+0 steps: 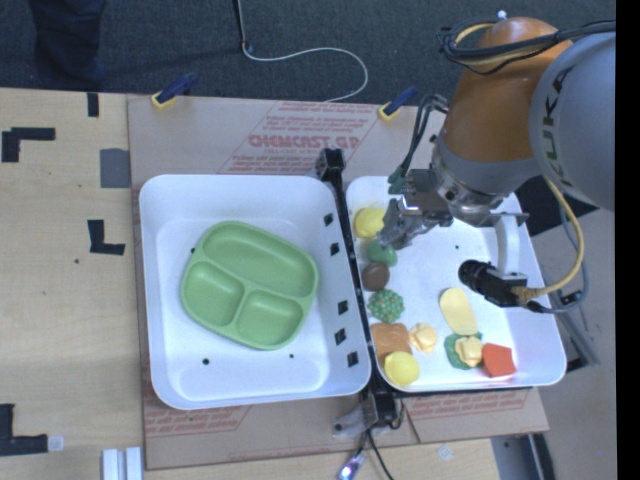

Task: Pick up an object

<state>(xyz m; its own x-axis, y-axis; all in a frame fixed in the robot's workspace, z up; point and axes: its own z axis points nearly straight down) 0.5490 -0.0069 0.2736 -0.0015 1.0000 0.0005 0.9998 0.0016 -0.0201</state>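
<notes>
Toy food pieces crowd the left side and near edge of the right bin (pixel 535 343), and that is where you will find anything worth picking. Along the divider sit a yellow round fruit (pixel 368 220), a small green piece (pixel 380 253), a brown lump (pixel 375 276), a knobbly green broccoli-like piece (pixel 386 304), an orange-brown block (pixel 390 338) and a yellow ball (pixel 401 369). Toward the near right lie a pale yellow oval (pixel 458 310), a small cream piece (pixel 424 338), a green-and-yellow piece (pixel 464 350) and a red-orange block (pixel 499 360). They look like smooth moulded plastic, and several touch or nearly touch each other.

Your gripper (pixel 395 230) hangs over the far left corner of that bin, just beside the yellow fruit and above the small green piece. You cannot tell from this angle whether it is apart or closed, because the metal parts blur together against the toys.

The grey and orange arm (pixel 500 98) covers the bin's far right part, and a black cylinder (pixel 488 281) on a white bracket juts over the floor there.

In the left bin (pixel 170 298) lies a green three-compartment plate (pixel 250 283), tilted slightly. Black clips line the divider (pixel 345 288) between the bins. Both bins rest on a cardboard sheet (pixel 290 138).
</notes>
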